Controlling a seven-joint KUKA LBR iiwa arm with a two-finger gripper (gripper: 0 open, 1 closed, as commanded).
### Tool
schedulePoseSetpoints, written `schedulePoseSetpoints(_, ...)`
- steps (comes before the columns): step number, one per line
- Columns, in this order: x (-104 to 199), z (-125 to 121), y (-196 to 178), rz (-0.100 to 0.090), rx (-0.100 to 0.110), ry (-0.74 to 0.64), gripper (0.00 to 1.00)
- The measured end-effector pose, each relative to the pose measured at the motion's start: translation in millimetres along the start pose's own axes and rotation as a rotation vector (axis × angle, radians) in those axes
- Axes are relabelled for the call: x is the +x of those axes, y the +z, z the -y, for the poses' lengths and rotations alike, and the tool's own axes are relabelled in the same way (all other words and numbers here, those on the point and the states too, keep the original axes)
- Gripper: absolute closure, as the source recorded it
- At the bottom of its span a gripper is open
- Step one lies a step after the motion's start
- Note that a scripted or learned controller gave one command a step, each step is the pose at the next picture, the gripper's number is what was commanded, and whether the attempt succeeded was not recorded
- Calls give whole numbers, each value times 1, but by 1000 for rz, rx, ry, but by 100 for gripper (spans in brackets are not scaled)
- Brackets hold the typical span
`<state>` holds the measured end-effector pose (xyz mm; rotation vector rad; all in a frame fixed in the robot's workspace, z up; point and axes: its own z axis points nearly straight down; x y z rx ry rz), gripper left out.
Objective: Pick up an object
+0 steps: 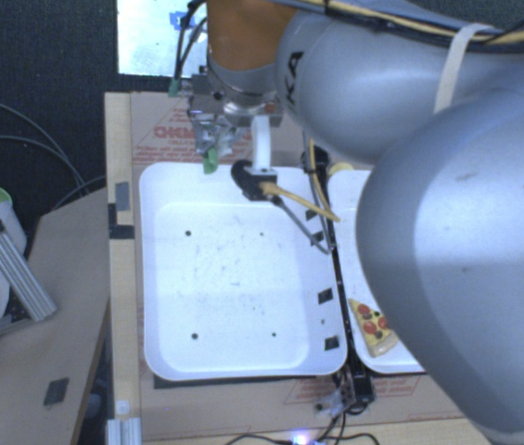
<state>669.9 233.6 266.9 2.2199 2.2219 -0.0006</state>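
From where I stand, the grey arm comes in from the right and covers most of the right bin. Its gripper hangs over the far rim of the left bin, near that bin's far left corner. A small green bit shows at its tip. I cannot tell whether that is something held or part of the tool, nor how the jaws stand.

The left bin's floor shows white with a few dark dots. The one clear thing to pick is a toy pizza slice, lying at the near end of the right bin, just beside the divide between the bins and well apart from the gripper.

I judge the pick is not yet made. The next move would be to carry the gripper to the right and nearer, over the slice, before coming down on it.
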Motion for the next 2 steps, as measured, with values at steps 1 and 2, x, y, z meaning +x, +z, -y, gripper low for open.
schedulePoseSetpoints(1,-1,103,-147,-10,-13,-7,100)
schedulePoseSetpoints(2,1,116,-2,3,12,0,100)
